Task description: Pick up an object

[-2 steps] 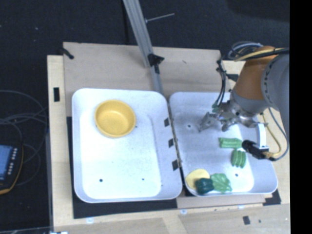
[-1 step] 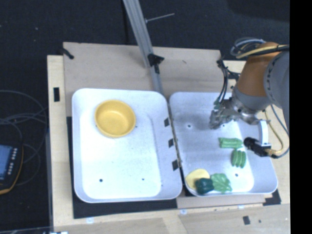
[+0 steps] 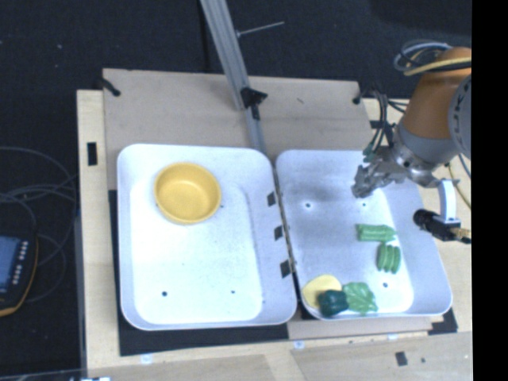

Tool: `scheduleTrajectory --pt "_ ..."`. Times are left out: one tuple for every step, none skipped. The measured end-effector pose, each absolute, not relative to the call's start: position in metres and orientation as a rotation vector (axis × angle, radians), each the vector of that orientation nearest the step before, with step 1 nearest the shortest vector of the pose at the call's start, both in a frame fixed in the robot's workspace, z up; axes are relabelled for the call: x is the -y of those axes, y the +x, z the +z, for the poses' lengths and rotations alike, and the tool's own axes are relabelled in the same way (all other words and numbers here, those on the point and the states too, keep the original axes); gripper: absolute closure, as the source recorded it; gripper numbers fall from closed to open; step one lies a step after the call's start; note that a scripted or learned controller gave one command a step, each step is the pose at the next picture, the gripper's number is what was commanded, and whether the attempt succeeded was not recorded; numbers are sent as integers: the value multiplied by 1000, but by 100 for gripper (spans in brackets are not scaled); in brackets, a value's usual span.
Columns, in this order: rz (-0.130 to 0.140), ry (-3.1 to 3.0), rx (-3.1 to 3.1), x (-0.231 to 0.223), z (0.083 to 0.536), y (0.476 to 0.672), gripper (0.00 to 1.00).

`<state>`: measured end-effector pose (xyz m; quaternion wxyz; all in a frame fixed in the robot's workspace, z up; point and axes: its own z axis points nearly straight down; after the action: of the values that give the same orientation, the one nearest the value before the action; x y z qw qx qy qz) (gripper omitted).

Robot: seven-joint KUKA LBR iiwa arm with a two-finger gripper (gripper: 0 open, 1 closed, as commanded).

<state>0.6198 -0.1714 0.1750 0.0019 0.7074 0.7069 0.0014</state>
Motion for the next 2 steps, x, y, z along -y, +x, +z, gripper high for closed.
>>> scheduleTrajectory --pt "5 2218 -2219 172 223 630 100" --pt "3 2220 -2220 173 248 630 100"
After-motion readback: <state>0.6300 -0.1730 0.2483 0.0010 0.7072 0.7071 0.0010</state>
